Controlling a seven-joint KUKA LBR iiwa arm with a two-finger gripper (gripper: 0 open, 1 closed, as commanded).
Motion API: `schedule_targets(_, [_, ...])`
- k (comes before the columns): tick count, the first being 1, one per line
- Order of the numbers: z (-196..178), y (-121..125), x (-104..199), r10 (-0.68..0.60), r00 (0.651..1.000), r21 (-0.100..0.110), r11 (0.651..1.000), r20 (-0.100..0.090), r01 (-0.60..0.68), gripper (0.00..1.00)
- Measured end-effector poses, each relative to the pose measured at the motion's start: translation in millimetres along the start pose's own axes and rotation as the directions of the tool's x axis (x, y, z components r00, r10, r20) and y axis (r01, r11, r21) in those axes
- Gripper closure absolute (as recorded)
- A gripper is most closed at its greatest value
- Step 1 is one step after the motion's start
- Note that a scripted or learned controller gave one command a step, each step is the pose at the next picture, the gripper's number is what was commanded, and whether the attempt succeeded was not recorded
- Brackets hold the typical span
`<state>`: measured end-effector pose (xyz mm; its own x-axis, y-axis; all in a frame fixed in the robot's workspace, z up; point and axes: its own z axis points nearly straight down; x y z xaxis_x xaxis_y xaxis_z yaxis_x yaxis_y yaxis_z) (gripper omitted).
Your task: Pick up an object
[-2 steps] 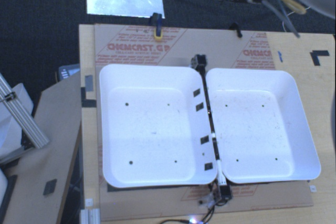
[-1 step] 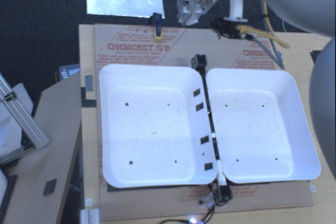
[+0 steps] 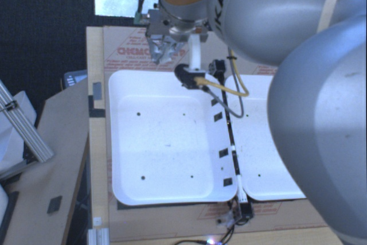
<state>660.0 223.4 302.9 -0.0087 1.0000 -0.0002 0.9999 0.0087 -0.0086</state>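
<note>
My gripper (image 3: 163, 54) hangs over the far rim of the left white bin (image 3: 123, 123), near its back edge, below the orange band of the wrist. Its metal fingertips look close together, and I see nothing between them. The big grey arm covers most of the right bin (image 3: 258, 146). No loose object is visible on the floor of the left bin.
A black strip with clips runs along the divider between the two bins (image 3: 228, 140). A yellow cable and a black fitting (image 3: 192, 76) hang beside the gripper. The bins rest on a cardboard sheet (image 3: 123, 46). An aluminium rail (image 3: 23, 129) lies at the left.
</note>
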Motion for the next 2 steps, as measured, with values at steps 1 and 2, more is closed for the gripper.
schedule_targets(1, [-164, -7, 12, 0.002, 1.000, -0.028, 1.000, -0.008, -0.002, 1.00])
schedule_targets(2, [-238, 6, 11, 0.003, 1.000, -0.020, 1.000, -0.004, -0.003, 1.00])
